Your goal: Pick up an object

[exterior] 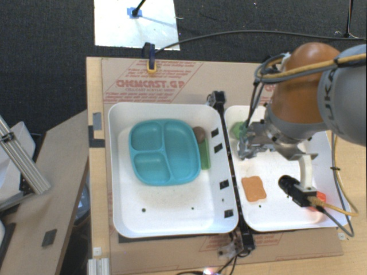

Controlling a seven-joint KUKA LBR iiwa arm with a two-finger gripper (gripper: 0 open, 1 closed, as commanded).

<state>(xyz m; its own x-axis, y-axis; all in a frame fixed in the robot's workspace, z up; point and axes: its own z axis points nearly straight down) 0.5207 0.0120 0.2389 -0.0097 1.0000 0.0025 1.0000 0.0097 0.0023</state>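
The teal divided plate (163, 150) lies flat in the left bin (117, 211), toward its upper half, and everything else is placed from it. Touching the plate's right rim are a small brown object (199, 134) at the upper corner and a green strip (205, 154) just below that.

Further right of the plate, past the black-tabbed divider (224, 183) where the two bins meet, is the right bin (275, 213). The gripper (245, 148) hangs low over this bin's upper-left part, roughly level with the plate's middle. Whether the gripper is apart or together cannot be told, as the wrist and orange band hide it from above. A green object (237, 130) lies just beside the gripper on the side nearest the plate, partly covered by it, and I cannot tell if they touch. A tan toast-shaped piece (253, 188) lies flat to the lower right of the plate, apart from the gripper.

Above the plate, the cardboard sheet (172, 79) under the bins bears red print reading "CHEMCAST GP". The smaller lines beneath it are too fine to read. A black-and-yellow clamp (150, 59) grips the sheet's far edge. Beyond it lies a white paper (135, 19). The table (94, 182) shows to the plate's left.
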